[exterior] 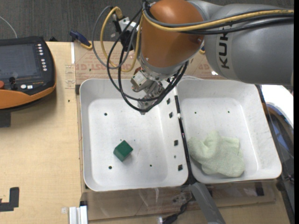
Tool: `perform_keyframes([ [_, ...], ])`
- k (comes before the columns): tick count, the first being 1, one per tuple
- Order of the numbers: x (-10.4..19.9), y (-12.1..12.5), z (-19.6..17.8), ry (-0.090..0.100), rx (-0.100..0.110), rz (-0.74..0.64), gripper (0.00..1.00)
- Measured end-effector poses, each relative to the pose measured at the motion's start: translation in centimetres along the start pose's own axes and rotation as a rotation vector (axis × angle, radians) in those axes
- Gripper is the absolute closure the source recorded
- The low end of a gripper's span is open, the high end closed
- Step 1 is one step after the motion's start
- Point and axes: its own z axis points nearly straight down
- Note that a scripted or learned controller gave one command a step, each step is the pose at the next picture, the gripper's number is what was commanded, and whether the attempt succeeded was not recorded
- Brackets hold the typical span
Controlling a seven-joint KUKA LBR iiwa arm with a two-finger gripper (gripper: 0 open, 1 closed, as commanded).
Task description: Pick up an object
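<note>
Above the far right part of the left bin [93, 139], the gripper [145, 107] of the grey arm [252, 36] hangs with its tip pointing down, black cables [119, 73] looping beside it and the orange band [170, 29] bulking large overhead. Whether the fingers are apart or together cannot be told from this angle, and nothing is seen between them. Toward the near side of the left bin, well apart from the gripper, a small green block [123, 150] lies on the white floor, turned cornerwise to the bin's walls. Just beyond the left bin's right wall, the right bin [252, 106] holds a crumpled pale green cloth [218, 154] in its near part, close to the divider where the two bins meet. Well off the left bin's far left corner, a control pendant [23, 71] with a dark screen and orange trim rests on the wooden bench [37, 162].
</note>
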Motion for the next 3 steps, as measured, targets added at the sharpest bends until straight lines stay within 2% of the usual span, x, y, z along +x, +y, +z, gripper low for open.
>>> perform_keyframes([
  [1,2.8,-2.7,-1.9,-0.001,0.001,-0.494,1.00],
  [2,7.8,0.4,0.6,-0.001,-0.001,-0.742,1.00],
  [3,10.0,4.4,1.4,0.001,-0.002,-0.812,1.00],
])
